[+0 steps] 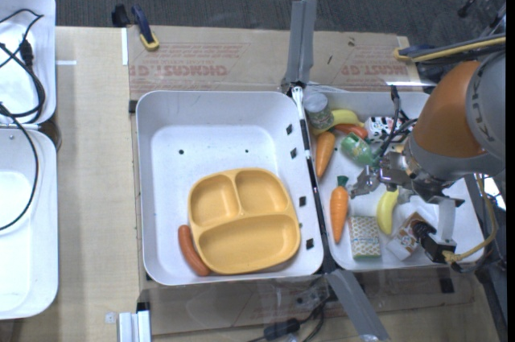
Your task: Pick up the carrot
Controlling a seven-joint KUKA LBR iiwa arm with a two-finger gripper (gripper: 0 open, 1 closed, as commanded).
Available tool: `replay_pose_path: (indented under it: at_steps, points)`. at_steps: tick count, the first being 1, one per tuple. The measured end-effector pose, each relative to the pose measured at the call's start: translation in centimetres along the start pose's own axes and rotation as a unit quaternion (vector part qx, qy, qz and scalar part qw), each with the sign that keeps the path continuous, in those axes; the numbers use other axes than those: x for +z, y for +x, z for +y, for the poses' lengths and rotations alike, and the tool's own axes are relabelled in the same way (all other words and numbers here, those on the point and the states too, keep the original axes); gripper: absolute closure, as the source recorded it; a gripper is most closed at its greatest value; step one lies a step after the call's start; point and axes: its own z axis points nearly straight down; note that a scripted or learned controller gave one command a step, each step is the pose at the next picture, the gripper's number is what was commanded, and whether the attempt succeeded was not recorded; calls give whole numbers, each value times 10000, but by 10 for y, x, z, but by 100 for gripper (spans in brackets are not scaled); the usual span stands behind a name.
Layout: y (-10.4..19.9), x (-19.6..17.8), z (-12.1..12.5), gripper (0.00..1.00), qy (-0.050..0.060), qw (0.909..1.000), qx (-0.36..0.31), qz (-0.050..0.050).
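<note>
The carrot lies in the right bin, close to the wall between the bins. The gripper hangs just beside it, likely lining up to grab. I cannot tell whether it is open.

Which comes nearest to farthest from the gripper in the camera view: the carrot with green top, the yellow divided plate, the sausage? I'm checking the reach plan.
Measured from the gripper:
1. Carrot with green top, right bin, just left of the gripper.
2. Yellow divided plate, left bin, middle.
3. Sausage, left bin, beyond the plate's left edge.
</note>
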Motion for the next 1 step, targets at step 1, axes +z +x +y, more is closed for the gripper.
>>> replay_pose_path:
  at_steps: [1]
  points:
    - [4,30,-24,0,-4,9987,-504,2]
